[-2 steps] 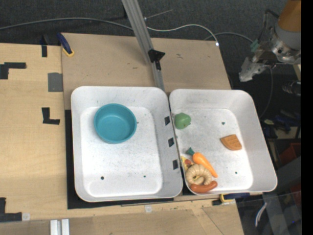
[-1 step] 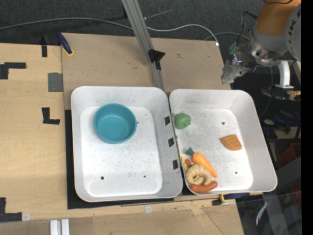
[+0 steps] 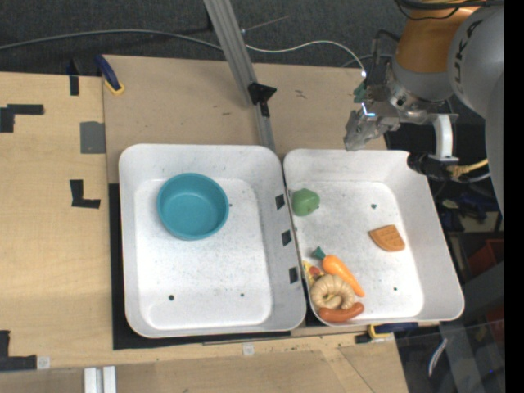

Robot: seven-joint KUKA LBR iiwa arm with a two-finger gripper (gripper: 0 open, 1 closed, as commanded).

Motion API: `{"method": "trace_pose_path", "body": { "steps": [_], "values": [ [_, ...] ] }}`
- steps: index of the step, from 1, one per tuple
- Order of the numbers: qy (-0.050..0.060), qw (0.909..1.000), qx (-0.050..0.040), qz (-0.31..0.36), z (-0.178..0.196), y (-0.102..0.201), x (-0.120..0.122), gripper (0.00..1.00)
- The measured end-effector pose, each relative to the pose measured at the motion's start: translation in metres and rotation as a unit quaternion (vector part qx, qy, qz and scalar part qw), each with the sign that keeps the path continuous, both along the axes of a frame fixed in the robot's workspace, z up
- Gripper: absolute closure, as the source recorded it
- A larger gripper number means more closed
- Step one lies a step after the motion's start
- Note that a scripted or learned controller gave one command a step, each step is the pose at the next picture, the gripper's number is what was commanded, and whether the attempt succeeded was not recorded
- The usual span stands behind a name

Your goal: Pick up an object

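Arm (image 3: 458, 39) cut off by top, right edges.

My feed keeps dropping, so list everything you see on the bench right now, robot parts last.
bins: 2, white, side by side on the bench; left bin, right bin
bowl: 1, blue, left bin, upper left part
green toy: 1, green, right bin, upper left
wedge: 1, orange-brown, right bin, toward the right side
carrot: 1, orange with green top, right bin, near corner
pile of toy food: tan and red pieces, right bin, below the carrot
pole: 1, grey metal, behind the bins
hand: 1, grey, above the right bin's far edge
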State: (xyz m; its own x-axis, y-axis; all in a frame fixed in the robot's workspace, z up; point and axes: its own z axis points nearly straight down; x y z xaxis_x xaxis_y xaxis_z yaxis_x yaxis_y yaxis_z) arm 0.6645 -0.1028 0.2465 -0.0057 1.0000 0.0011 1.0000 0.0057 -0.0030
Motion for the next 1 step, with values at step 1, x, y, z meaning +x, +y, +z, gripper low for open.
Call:
{"method": "trace_pose_path", "body": {
  "steps": [1],
  "values": [
    [0.000,1.0000,0.0004,0.001,0.0038,0.0565,-0.0169,1.00]
  ]
}}
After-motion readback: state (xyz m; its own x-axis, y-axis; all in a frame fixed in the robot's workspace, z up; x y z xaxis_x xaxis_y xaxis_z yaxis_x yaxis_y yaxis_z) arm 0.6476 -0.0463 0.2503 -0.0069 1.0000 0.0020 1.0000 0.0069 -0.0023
